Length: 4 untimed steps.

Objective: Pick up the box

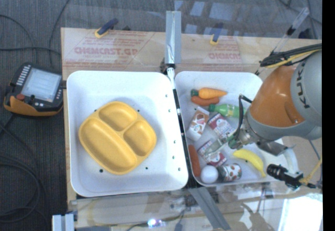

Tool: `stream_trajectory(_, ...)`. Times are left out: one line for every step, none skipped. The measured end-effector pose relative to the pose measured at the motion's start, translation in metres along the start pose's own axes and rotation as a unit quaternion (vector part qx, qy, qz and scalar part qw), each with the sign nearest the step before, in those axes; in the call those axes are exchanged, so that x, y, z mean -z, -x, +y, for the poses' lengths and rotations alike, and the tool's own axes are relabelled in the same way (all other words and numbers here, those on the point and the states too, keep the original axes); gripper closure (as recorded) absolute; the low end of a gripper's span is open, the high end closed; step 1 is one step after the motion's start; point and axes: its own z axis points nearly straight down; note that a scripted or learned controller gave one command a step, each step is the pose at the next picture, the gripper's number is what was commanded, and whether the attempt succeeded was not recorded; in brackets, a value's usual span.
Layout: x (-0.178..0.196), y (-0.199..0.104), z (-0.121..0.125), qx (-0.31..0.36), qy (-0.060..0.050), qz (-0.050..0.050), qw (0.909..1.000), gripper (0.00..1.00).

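1. Jaws: low in the right bin (251,80), under the orange wrist; spread or pressed together cannot be told.
2. Box (220,124), red and white: just left of the jaws, lying flat among the clutter.
3. Small carton (198,123): further left, beside the box.
4. Banana (252,160): just below the jaws.
5. Carrot (209,93) and green bottle (226,110): above-left of the jaws.
6. White egg (209,174): below-left.
7. Yellow divided tray (117,136): far left, in the left bin (84,88).
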Motion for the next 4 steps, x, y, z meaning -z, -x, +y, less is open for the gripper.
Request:
stream_trajectory(-0.021,0.034,0.103,0.061,0.006,-0.006,0.9981,0.0)
stream_trajectory(0.068,0.013,0.121,0.123,-0.002,0.0,0.9924,0.0)
stream_trajectory(-0.009,0.028,0.104,0.075,0.005,-0.005,0.9972,0.0)
stream_trajectory(0.038,0.108,0.114,-0.008,-0.003,-0.002,1.0,0.0)
